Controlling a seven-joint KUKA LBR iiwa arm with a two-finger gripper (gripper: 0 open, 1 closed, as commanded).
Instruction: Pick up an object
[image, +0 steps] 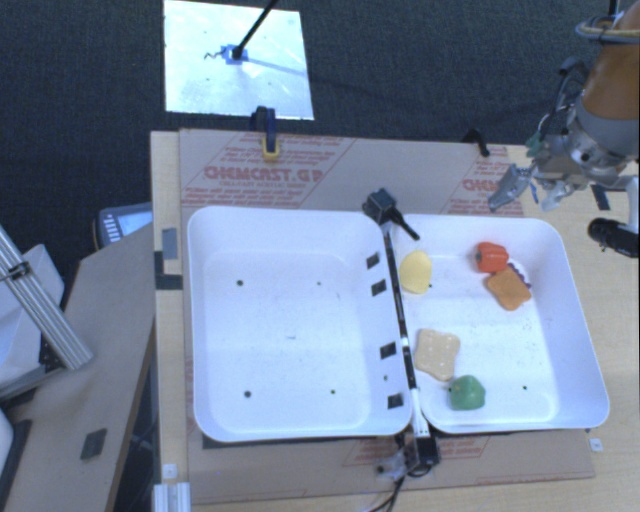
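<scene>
Your tool hangs above the desk beyond the far right corner of the right white bin, over the brown board; whether it is released or clenched you cannot tell. Nothing is visibly in it. In the right bin you see five candidates: a pale yellow rounded piece by the divider, a red-orange block touching an orange-brown piece, a beige flat slab, and a green lump just beside it.
</scene>
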